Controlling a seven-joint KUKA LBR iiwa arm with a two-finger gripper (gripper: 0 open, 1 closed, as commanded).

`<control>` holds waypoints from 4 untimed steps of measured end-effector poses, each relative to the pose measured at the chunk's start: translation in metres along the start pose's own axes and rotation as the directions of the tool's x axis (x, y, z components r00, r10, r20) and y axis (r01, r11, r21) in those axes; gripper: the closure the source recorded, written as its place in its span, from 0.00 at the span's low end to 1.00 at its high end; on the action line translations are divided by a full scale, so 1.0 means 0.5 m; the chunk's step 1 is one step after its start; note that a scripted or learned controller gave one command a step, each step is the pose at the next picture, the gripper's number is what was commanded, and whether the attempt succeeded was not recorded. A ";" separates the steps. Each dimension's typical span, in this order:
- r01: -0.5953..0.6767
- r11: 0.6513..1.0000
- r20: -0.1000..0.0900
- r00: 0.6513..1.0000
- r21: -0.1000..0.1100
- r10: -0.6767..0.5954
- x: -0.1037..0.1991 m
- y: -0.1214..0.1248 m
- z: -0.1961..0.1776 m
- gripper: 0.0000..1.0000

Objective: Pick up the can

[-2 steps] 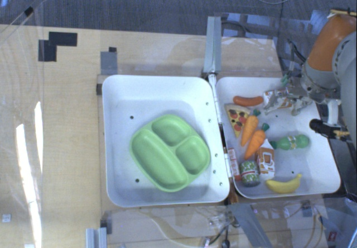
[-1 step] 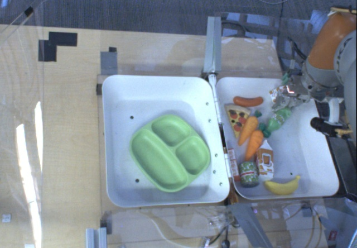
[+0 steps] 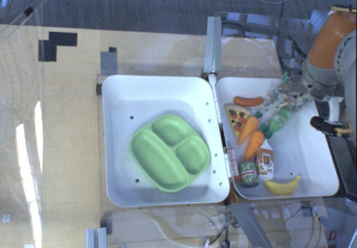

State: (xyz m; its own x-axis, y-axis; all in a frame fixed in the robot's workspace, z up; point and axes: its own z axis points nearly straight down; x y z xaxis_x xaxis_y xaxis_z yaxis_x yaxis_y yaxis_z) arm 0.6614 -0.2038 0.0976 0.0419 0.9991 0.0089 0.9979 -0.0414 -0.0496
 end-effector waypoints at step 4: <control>-0.015 0.999 0.009 1.000 -0.047 0.016 -0.001 0.010 -0.088 0.00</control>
State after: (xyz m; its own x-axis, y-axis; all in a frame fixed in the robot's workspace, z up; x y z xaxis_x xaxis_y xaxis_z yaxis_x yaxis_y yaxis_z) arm 0.6683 -0.2052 0.1414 0.0570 0.9984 -0.0012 0.9984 -0.0570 -0.0025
